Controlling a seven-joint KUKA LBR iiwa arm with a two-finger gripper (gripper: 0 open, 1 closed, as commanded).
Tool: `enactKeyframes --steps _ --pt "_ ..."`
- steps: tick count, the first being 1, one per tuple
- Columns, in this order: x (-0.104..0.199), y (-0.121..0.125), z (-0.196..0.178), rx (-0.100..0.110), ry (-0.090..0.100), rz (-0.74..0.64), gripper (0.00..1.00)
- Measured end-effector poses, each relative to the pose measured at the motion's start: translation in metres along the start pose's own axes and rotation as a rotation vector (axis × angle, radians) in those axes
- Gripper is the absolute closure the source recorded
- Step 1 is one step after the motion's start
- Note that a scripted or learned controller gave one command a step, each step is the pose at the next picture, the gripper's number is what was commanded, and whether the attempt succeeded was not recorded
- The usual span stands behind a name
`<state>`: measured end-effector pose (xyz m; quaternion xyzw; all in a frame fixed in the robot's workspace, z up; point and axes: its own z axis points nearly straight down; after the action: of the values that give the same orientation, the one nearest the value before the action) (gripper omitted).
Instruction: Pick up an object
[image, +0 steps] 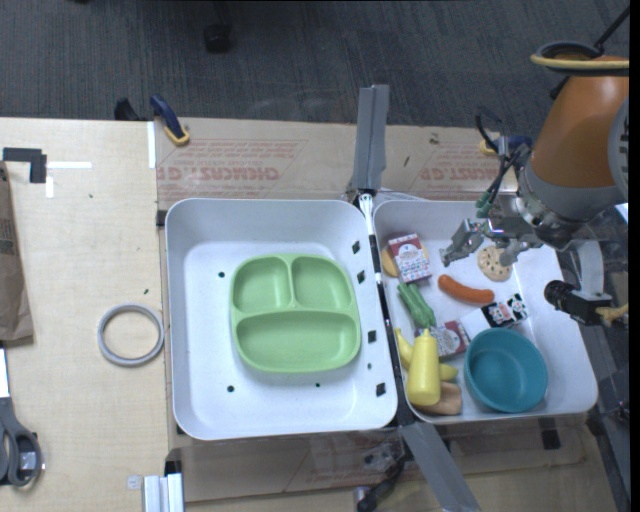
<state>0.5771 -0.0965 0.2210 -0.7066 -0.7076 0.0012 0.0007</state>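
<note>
1. Gripper (487, 243) over the far part of the right bin (570, 395), just beside a round cookie (492, 263); fingers slightly apart, nothing seen between them.
2. Orange sausage (466, 289) just below the gripper, on the bin floor; long axis almost left-right, left end slightly higher in the view, right end lower.
3. Yellow bottle (423, 366) near the front wall of the same bin; long axis up-down in the view, cap toward the far side.
4. Green bean pod (415, 304) slanted, between a red and white packet (409, 257) and the bottle.
5. Teal bowl (506, 369) in the front right corner; small black and white item (503, 312) just above it, too small to identify.
6. Green divided plate (295, 312) alone in the left bin (190, 330).
7. Fingertips partly blurred against the wrist parts; arm (585, 130) cut off by the top right edge.
8. Brownish thing under the bottle partly hidden, cannot tell what.
</note>
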Motion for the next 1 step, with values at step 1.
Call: enactKeyframes --steps 1 --pt "0.0037 -0.0189 0.1115 0.0 0.001 -0.214 0.0"
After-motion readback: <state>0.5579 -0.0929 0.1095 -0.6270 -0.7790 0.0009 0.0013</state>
